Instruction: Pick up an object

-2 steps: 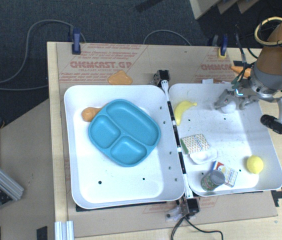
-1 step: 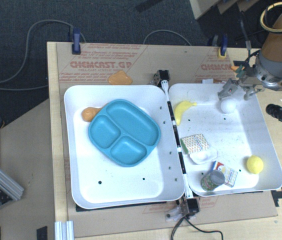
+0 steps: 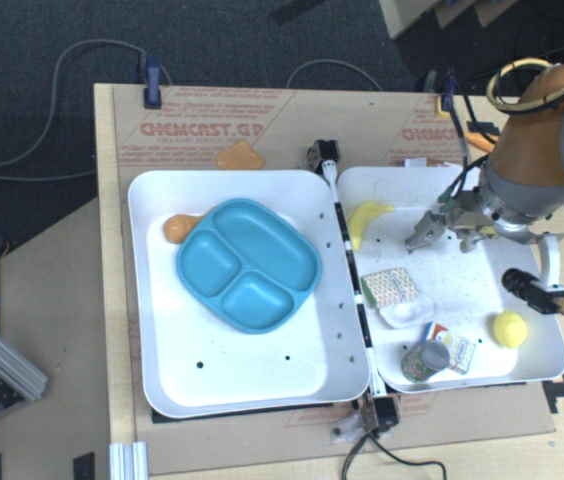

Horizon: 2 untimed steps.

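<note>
My gripper hovers low over the upper middle of the right bin, open with only bare bin floor between its fingers. To its left a yellow banana-shaped piece lies by the bin's left wall. Below the gripper are a checkered packet and a white lump. Nearer the front edge stand a small round can and a little printed carton. A yellow ball rests at the right, below the arm's wrist.
The left bin bears a blue divided plate with an orange object tucked behind its left edge. An orange piece lies on the bench behind that bin. A black clamp sits between the bins.
</note>
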Motion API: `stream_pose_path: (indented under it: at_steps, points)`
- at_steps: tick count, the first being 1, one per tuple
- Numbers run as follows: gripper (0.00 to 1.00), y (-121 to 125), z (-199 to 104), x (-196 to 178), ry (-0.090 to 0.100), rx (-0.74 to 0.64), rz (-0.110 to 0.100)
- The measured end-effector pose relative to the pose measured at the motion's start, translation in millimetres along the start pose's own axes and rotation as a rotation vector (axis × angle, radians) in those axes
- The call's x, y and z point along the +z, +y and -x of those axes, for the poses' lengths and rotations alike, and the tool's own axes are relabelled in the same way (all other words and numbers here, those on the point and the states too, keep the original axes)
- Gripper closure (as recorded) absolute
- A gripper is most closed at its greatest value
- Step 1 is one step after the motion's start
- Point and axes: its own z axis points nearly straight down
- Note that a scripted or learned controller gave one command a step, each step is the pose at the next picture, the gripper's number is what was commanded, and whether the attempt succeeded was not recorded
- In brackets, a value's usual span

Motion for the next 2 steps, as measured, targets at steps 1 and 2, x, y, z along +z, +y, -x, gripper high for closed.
stream_pose_path:
  at_steps: [1, 2]
  points:
    - [0.00, 73, 75, 49, 0.003, 0.004, 0.006]
    - [0.00, 12, 82, -2, -0.006, 0.006, 0.007]
